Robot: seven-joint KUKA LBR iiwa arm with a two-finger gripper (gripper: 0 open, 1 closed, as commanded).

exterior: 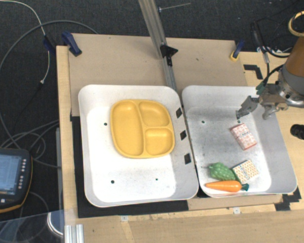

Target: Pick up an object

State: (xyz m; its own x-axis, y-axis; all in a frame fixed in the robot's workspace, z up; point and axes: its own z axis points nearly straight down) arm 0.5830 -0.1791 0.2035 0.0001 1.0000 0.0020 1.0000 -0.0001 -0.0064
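Note:
In the right bin [213, 135] lie a small pink-and-white packet [242, 136], a green bumpy vegetable toy [221, 171], an orange carrot [224, 186] and a yellowish checkered packet [246, 171]. My gripper [254, 109] hovers over the bin's upper right part, just above and right of the pink packet. Its two fingers stand spread apart with nothing between them. The grey arm with its orange band enters from the right edge.
The left bin [96, 161] holds a yellow three-compartment plate [142, 128]. A metal pole [154, 22] slants down to the gap between the bins. Blue clamps sit at the bench's back corners. Cables and a tablet [7, 173] lie off the bench at left.

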